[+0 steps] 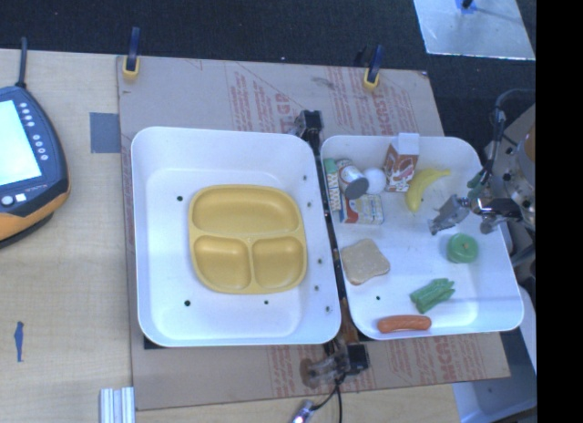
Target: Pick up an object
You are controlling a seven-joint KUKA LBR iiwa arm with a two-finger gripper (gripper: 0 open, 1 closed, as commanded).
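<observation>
My gripper (465, 216) hangs over the right side of the right bin (492, 307), open, with nothing between its fingers. Just below it lies a round green object (462, 248). A yellow banana (425, 186) lies up and to the left of the gripper. Farther left are a brown and white carton (399, 168), a white ball (374, 180), a can (351, 180) and a small packet (365, 211). A slice of bread (364, 262), a green vegetable (432, 294) and a red sausage (404, 324) lie in the bin's near half.
The left bin (155, 230) holds a yellow divided plate (248, 237). An orange and grey control pendant (27, 161) rests at the far left of the bench. Clamps (132, 66) pin the cardboard sheet at its far edge.
</observation>
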